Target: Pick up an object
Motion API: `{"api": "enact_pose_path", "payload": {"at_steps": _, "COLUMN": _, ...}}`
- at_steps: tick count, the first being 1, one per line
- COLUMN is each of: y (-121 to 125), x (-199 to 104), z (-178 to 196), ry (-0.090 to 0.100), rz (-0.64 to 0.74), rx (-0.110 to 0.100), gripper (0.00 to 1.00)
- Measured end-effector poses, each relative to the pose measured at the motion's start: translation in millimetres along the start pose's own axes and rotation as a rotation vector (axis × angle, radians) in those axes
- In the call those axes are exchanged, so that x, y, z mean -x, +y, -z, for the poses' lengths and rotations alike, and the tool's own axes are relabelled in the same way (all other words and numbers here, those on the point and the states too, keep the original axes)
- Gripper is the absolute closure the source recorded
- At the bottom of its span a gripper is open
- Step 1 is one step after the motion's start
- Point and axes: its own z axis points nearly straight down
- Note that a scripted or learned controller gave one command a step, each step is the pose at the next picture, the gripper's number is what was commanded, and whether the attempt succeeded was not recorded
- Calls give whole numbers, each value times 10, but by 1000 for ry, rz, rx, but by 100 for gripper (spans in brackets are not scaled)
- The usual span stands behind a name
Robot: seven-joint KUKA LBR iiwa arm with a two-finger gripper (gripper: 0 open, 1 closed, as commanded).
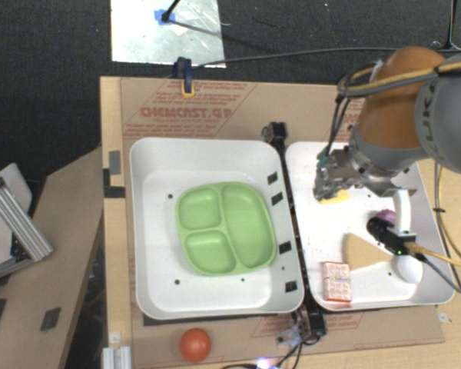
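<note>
The left bin (pixel 155 206), a shallow white tray with rounded corners, holds one thing: a pale green plate (pixel 225 227) of smooth plastic, rounded and moulded into three compartments, lying flat near the middle. The right bin (pixel 321 237), of the same white make, holds several smaller things. A small yellow piece (pixel 339 197) lies on the floor towards its far left side, and the gripper (pixel 328 183) is down right over it, at least touching it as seen from above; whether the tool is clenched or released cannot be told. Nearer the front lie a flat tan wedge (pixel 364 250) with straight edges and, just beside its left corner, a small box (pixel 336 280) printed red and white. Both bins rest on brown cardboard (pixel 215 106), and a glossy orange ball (pixel 195 344) sits before the left bin
</note>
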Motion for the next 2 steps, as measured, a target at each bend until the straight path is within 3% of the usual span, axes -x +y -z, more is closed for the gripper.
{"api": "enact_pose_path", "payload": {"at_steps": 2, "y": -230, "x": -1009, "z": 36, "ry": 0, "rz": 0, "rx": 0, "gripper": 100}}
